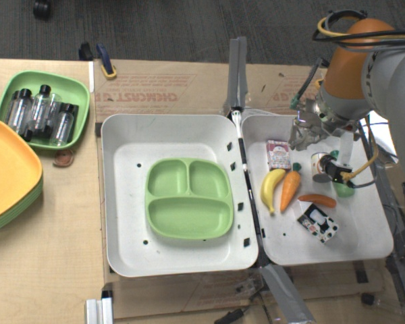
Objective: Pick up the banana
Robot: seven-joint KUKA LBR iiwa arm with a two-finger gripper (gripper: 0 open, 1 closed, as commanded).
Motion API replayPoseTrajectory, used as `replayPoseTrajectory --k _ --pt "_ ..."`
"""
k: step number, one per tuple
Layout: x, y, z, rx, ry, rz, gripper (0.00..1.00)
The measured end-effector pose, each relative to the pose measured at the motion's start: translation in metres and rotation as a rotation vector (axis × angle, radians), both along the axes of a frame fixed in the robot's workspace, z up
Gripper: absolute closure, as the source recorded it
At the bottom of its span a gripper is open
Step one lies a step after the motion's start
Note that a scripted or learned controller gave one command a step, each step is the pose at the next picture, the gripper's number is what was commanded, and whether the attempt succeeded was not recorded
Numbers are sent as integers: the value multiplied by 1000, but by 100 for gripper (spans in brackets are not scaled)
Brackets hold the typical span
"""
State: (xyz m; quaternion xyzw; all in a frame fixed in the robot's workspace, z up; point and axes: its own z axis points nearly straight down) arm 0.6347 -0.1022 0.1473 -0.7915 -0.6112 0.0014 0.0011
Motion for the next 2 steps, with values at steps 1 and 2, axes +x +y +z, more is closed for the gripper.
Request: replayPoseTrajectory --k 1,2 --pt "-30 -26 86 -1 -1 51 100" --pt "12 -100 37 -2 -3 91 100"
